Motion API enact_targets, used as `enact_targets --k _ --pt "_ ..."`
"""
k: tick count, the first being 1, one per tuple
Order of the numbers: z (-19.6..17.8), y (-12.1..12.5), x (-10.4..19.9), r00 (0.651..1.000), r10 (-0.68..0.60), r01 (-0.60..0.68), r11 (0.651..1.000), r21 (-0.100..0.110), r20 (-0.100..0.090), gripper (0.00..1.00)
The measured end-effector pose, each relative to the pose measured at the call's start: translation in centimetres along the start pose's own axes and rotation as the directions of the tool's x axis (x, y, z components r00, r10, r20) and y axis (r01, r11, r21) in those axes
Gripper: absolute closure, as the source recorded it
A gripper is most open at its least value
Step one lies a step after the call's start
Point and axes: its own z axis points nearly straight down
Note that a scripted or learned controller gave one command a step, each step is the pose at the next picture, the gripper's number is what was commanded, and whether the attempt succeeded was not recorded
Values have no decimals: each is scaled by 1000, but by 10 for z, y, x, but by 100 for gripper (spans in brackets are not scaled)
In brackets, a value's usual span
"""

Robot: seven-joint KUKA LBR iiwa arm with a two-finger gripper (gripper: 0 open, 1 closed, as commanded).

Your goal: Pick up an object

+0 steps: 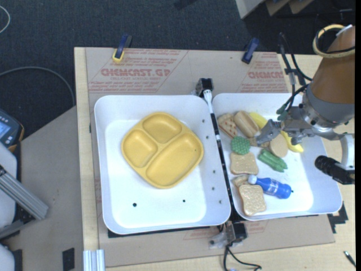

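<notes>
The right bin (324, 199) holds several toy foods: a hot dog bun (246, 122), a waffle cookie (227, 125), a green round piece (241, 145), a green pickle-like piece (273, 160), two bread slices (243, 163) (252, 199), a blue bottle (273, 187) and a yellow piece (258, 119). My gripper (272, 133) hangs low over the middle of this pile, beside a tan round piece (278, 147). Nothing shows between the fingers.
The left bin (113, 202) carries a yellow divided plate (162, 149). A black divider with clips runs between the bins. The arm's orange band and grey wrist (333, 89) loom over the right bin's far right side.
</notes>
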Motion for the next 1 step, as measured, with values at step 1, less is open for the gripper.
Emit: enact_targets --k 1 --pt "-5 2 0 1000 -2 2 1000 -11 2 0"
